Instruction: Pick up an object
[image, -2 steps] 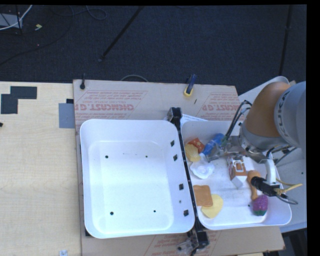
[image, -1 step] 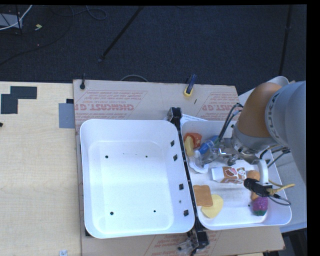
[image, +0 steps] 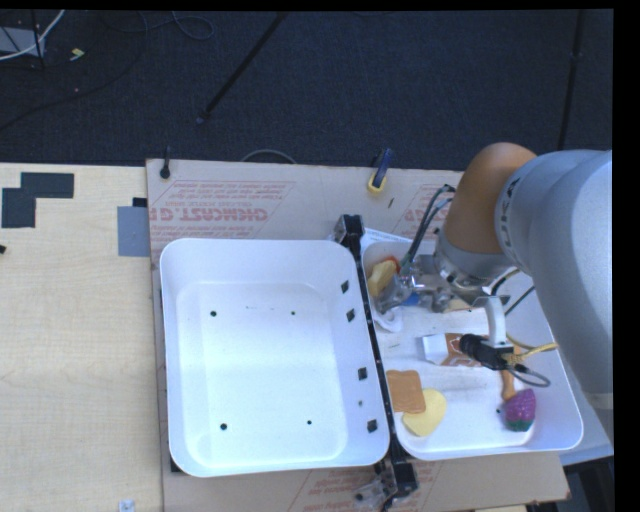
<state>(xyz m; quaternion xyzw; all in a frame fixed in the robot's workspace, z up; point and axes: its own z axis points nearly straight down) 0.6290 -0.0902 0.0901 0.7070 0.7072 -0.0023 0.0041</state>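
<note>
2 white bins sit side by side, the left bin and the right bin, on a brown card sheet on the worktop. The grey arm w/ its orange band comes in from the right, over the right bin. The end effector is at the top left corner of the right bin, near the wall btw the 2 bins. Can't tell if it is open or closed, or if it holds anything.

The things to pick are in the right bin. A yellow thing lies just beside the end effector, on its left, by the bin wall. A tan square lies near the bottom left, touching a round yellow thing. A purple thing w/ a green bit sits at the bottom right corner, well apart from those 2.
</note>
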